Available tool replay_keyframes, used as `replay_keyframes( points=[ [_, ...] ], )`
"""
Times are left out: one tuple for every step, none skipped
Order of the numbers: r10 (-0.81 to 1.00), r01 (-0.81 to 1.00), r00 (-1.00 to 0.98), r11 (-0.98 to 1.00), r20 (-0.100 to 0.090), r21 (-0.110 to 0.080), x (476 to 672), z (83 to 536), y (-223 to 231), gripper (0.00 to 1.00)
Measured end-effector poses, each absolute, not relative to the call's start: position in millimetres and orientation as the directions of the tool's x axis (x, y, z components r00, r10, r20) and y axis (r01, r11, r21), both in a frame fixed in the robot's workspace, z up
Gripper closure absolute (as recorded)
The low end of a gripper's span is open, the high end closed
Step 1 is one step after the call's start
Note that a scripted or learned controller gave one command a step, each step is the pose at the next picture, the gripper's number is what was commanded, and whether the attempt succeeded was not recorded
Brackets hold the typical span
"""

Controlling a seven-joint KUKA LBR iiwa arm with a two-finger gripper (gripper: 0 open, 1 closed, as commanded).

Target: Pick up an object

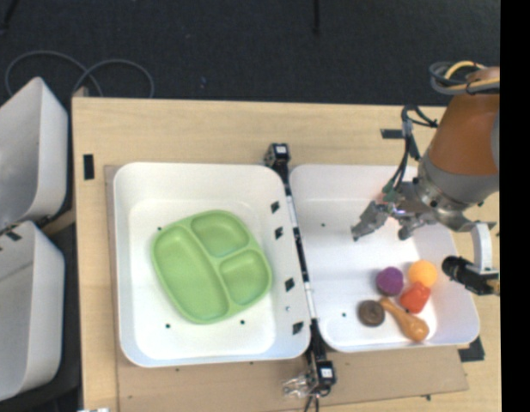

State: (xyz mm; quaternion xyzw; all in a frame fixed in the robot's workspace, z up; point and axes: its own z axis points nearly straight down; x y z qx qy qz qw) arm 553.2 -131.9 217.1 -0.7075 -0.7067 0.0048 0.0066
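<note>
- Dark carpeted floor is seen around a pale wooden bench [196,131], on which two shallow white bins sit side by side, touching along a hinged black-clipped seam
- Off the bench at 9 o'clock, two white moulded shapes [24,230] are seen, and a thin cable is looped on the floor toward 11 o'clock
- The left bin [136,333] is occupied by a green divided plate [211,265] with three compartments, laid flat and turned at a slant
- The right bin [333,196] holds a small cluster of objects toward its 5 o'clock corner
- A purple ball [389,280] is placed at the cluster's 10 o'clock, with an orange ball [423,272] just beside it at 3 o'clock
- A red piece [415,297] is set below the orange ball, touching or nearly touching it
- A brown round piece [371,313] lies at the cluster's 7 o'clock, just beside a tan elongated object [406,320] that is stretched diagonally toward the bin's near wall
- The grey arm with its orange band [462,136] is reached in from 3 o'clock over the right bin
- The gripper [368,224] is poised above bare bin floor, at 11 o'clock from the cluster and apart from it; its fingers are spread and nothing is seen between them
- No object is lifted; the purple ball is the nearest to the fingertips, with open floor between
</note>
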Motion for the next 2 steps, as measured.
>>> replay_keyframes(
  points=[
    [1.0,1.0,-0.002,0.002,0.001,-0.005,555.7,223,-132,0.0],
    [1.0,1.0,0.001,-0.001,0.001,-0.011,554.2,158,-125,0.0]
  ],
)
